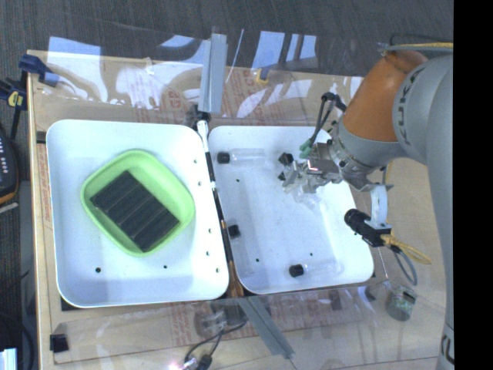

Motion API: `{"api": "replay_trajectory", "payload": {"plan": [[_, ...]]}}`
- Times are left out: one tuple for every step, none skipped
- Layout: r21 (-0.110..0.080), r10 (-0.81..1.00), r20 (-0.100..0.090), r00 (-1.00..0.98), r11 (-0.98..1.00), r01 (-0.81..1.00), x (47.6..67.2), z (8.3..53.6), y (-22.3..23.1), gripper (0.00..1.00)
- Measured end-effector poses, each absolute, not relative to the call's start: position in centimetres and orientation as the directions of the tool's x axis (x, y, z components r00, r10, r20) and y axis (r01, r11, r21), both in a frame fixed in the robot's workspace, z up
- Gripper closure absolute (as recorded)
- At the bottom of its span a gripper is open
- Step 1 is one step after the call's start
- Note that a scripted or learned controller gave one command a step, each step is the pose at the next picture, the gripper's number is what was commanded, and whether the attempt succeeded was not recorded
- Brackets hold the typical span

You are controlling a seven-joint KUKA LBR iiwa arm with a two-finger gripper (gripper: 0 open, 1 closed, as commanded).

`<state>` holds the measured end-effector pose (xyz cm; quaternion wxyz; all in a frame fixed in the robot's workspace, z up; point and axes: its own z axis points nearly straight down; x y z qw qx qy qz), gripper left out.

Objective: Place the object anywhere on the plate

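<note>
- We are seeing the green plate (139, 200) sitting in the left bin (69, 276), with a dark ribbed slab (135, 210) lying flat inside it; that slab looks like the task's object, so it is probably already resting where it belongs.
- We are hovering our gripper (296, 172) low over the right bin (269, 272), near its upper middle, well apart from the plate.
- We are unable to tell how the gripper is set, as its tip is too small and cluttered.
- 2 bins are lying side by side on the worktop (115, 91), keeping plate and gripper separate.

No text, label or number is legible; faint reddish marks on the bench (139, 91) stay unreadable.
</note>
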<state>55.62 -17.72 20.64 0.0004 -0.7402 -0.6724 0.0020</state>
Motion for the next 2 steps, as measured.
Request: {"api": "replay_trajectory", "payload": {"plan": [[-0.006, 1.0, 0.0, -0.021, 0.021, 1.0, 54.8, 19.0, -7.8, 1.0], [-0.007, 0.982, 0.002, -0.188, 0.188, 0.982, 53.4, 19.0, -2.7, 1.0]]}}
